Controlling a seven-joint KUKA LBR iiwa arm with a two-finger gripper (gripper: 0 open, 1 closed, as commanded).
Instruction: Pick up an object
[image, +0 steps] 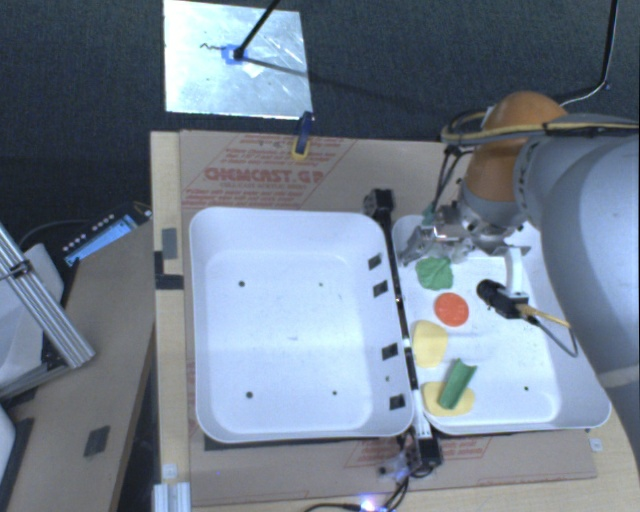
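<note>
Hand (422, 243) low over the far end of the bin on the view's right (520, 380), close to the wall it shares with the other bin. How far open it is I cannot tell from this angle, and I see nothing held in it. My arm (590, 220) comes in from the view's right, with the orange band (505, 165) above the wrist.

Green flat piece (435, 272): lies on the bin floor just beside the hand, on the near side of it. Whether they touch I cannot tell.

Others in the same bin, in a rough line toward the near end:
- red disc (452, 309), near the green flat piece but apart from it;
- yellow piece (430, 343), just beside the disc, against the shared wall;
- green stick (458, 382), tilted, lying across a second yellow piece (436, 399).

Left-hand bin in the view (290, 330): white, shallow, a few small dark dots on its floor. Black clips (381, 289) sit along the seam between the two bins.

Both bins rest on a cardboard sheet (260, 170) with red lettering, laid on the tabletop (110, 340). Beyond it lies a silvery sheet (200, 60).
</note>
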